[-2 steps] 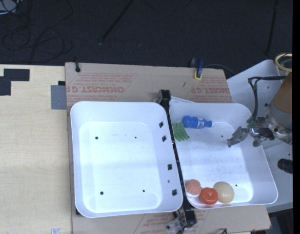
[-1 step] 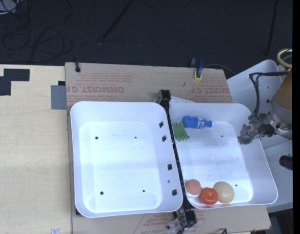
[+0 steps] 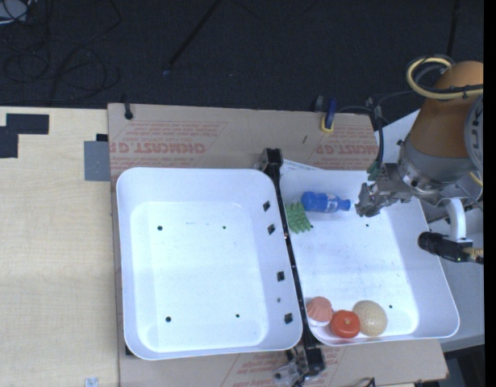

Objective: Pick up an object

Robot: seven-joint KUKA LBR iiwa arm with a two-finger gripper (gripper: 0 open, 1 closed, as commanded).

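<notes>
In the right bin lie several small objects. A blue bottle rests on its side near the bin's far edge, with a green ridged piece just left of it against the divider. At the near edge sit a pink piece, a red tomato-like ball and a beige round object, close together. My gripper hangs over the far right part of this bin, a short way right of the blue bottle. Nothing shows between its fingers.
The left bin stands beside the right one, split from it by a black clamp bar. Both rest on a cardboard sheet. The arm's grey body and orange band crowd the right side. A black handle juts out there.
</notes>
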